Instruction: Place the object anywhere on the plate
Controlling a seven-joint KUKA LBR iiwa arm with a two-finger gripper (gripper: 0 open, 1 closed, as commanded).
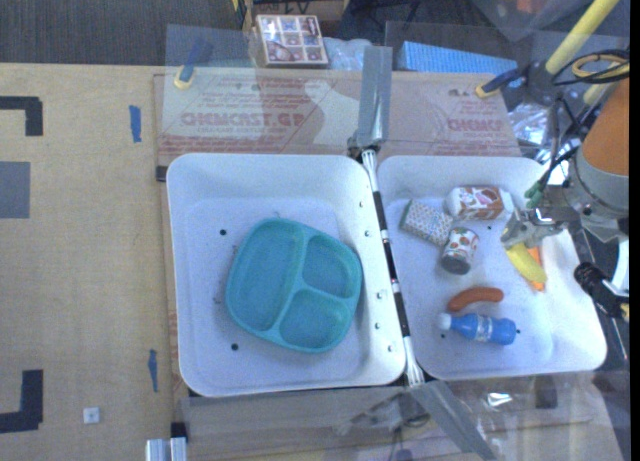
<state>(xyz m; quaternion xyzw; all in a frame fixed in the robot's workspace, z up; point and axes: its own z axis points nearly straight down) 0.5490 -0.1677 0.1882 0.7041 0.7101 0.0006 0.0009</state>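
A wooden bench is carrying two shallow white bins side by side, with cardboard boxes and clutter lying beyond its far edge. The left bin [190, 189] is holding a teal divided plate [294, 285], which is sitting bare near its middle. The right bin [580, 344] is holding the loose things: a patterned packet [427, 221], a small printed can [459, 249], a brown and white pouch [477, 203], an orange sausage-shaped piece [475, 297], a blue bottle [482, 328] and a yellow banana-like toy [526, 264]. The gripper [526, 230] is hanging at the right side of that bin, just above the far end of the yellow toy; I cannot tell whether it is released or clenched, and nothing is visibly sitting in it. Judging from this, the pick is the step in hand. To do it well, the arm should be settling squarely over the toy's narrow body, closing across it, lifting clear of the divider between the bins, then travelling left and lowering onto any compartment of the plate
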